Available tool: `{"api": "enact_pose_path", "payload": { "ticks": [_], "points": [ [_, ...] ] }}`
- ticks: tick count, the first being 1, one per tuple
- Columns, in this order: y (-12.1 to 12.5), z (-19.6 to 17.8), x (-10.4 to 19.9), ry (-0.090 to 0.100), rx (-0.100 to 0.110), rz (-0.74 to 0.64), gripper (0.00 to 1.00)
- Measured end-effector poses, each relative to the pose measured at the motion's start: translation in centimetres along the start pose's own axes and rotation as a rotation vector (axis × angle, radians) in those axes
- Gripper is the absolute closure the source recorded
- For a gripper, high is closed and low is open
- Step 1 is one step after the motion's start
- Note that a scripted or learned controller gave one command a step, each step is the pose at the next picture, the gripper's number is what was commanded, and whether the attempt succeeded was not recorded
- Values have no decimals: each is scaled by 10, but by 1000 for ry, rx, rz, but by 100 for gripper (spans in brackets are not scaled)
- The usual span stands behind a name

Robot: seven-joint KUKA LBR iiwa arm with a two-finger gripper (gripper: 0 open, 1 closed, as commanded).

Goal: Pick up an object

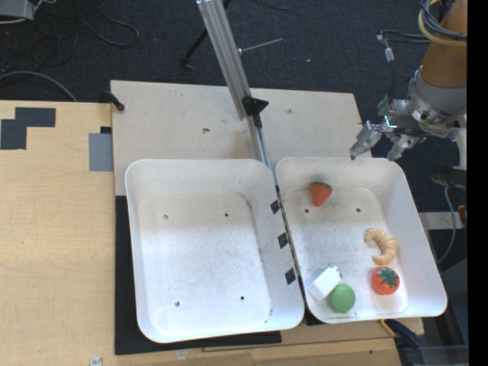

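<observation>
The right bin holds a red strawberry near its back, a tan croissant at the right, a red tomato, a green ball and a white block at the front. My gripper hangs above the bin's back right corner, well clear of the objects. Its two fingers stand apart with nothing between them.
The left bin lies beside the right one, a divider rail between them. A slanted aluminium post rises behind the bins. A wooden tabletop lies to the left.
</observation>
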State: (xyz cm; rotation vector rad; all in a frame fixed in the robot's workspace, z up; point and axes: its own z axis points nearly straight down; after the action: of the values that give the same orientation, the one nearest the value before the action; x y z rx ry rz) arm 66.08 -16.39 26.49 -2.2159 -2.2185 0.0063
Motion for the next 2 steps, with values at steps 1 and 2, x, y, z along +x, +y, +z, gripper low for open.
{"api": "enact_pose_path", "payload": {
  "ticks": [1, 2],
  "points": [
    [1, -3, 0, -2, -4, -3, 0],
    [8, 56, -2, 0, 0, -3, 0]
  ]
}}
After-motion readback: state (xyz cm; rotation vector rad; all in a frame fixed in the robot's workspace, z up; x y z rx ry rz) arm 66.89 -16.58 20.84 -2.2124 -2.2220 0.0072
